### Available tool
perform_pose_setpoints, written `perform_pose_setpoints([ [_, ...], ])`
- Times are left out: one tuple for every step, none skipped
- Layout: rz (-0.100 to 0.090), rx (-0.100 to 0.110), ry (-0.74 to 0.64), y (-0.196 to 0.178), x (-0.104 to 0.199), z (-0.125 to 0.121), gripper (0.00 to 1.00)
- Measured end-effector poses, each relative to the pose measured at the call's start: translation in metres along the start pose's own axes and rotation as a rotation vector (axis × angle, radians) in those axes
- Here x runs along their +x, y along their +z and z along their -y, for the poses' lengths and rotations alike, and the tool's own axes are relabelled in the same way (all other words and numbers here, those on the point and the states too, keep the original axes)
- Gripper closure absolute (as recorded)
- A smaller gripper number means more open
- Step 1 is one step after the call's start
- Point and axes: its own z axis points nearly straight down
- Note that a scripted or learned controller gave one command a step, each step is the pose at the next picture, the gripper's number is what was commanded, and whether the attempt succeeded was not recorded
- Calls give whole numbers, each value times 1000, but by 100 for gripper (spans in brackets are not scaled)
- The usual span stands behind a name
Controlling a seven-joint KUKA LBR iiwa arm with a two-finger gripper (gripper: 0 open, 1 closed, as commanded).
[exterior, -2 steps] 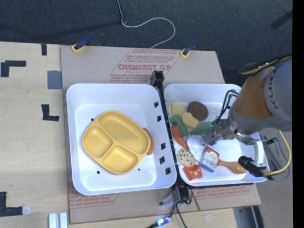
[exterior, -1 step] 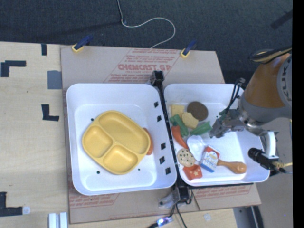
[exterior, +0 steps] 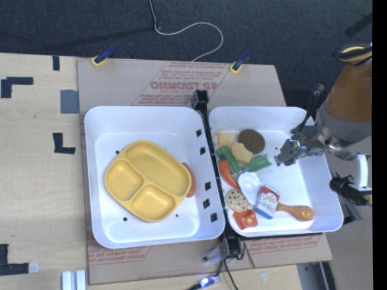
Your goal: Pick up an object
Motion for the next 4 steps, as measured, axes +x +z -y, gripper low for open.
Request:
perform_pose_setpoints([
  [-1,3,0,-4,1,0,100],
  [-2,4,-4,7,41,-31,100],
  [-1,3,-2,2,77,-53,100],
  [-1,4,-1,4,105,-70,100],
])
